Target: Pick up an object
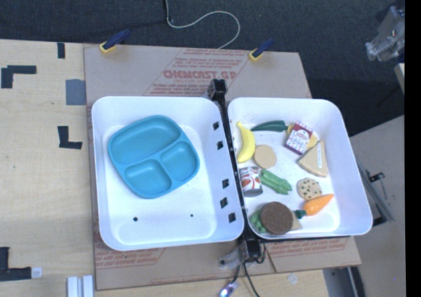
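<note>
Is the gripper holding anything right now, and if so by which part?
Nothing is held. The gripper sits far off at the upper right, away from the food in the right bin.

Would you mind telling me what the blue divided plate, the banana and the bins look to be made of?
The blue plate looks like moulded plastic: one even colour, rounded compartments, soft sheen. The banana seems to be a plastic toy, judging by its flat yellow colour and smooth skin, though rubber cannot be ruled out. The white bins look like thin formed plastic with rounded rims and a semi-matt finish.
</note>
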`<action>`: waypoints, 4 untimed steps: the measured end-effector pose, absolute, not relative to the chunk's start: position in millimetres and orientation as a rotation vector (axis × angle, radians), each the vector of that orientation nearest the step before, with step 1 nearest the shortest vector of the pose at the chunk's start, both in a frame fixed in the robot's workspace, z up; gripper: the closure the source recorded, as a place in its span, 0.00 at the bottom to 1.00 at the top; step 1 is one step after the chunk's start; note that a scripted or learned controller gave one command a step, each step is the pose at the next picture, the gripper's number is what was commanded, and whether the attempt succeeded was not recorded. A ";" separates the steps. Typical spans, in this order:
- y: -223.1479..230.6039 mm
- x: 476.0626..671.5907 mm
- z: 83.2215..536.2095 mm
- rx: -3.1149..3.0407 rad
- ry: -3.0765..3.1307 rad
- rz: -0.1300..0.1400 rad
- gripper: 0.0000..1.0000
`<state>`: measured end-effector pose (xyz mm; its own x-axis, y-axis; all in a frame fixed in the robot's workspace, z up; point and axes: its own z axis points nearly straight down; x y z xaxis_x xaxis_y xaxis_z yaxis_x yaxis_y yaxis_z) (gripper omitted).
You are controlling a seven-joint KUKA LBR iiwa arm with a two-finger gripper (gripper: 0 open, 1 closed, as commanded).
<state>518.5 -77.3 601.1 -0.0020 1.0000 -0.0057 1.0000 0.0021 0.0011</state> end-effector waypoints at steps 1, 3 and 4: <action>-77.3 518.8 611.2 2.216 2.219 -0.006 1.00; -77.3 519.6 631.2 2.215 2.218 -0.008 1.00; -77.3 520.0 641.3 2.215 2.217 -0.008 1.00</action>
<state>520.0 -77.3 641.3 -0.0013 1.0000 -0.0092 1.0000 0.0013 0.0017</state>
